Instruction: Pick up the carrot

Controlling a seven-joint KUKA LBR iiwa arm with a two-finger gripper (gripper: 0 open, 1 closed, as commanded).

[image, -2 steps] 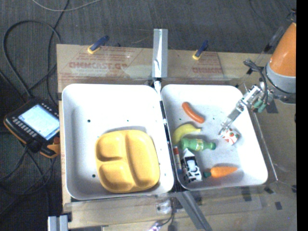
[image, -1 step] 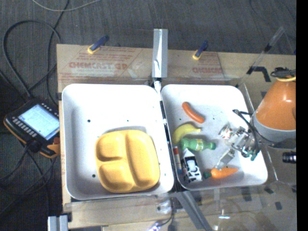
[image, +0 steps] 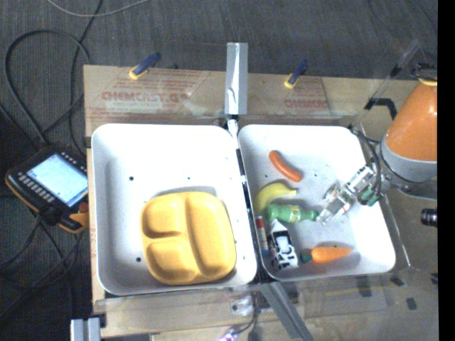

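The orange carrot (image: 329, 254) with a green top lies near the front of the right bin (image: 370, 258), its green end pointing left. My gripper (image: 333, 208) hangs over the middle-right of that bin, above and slightly behind the carrot, with nothing seen between its fingers. The fingers point left toward a green bottle (image: 291, 213).
In the right bin there is also an orange-red sausage (image: 285, 165) at the back, a yellow banana (image: 272, 192), and a black-and-white box (image: 283, 249) at the front left. A yellow divided tray (image: 188, 236) fills the front of the left bin (image: 114, 190).
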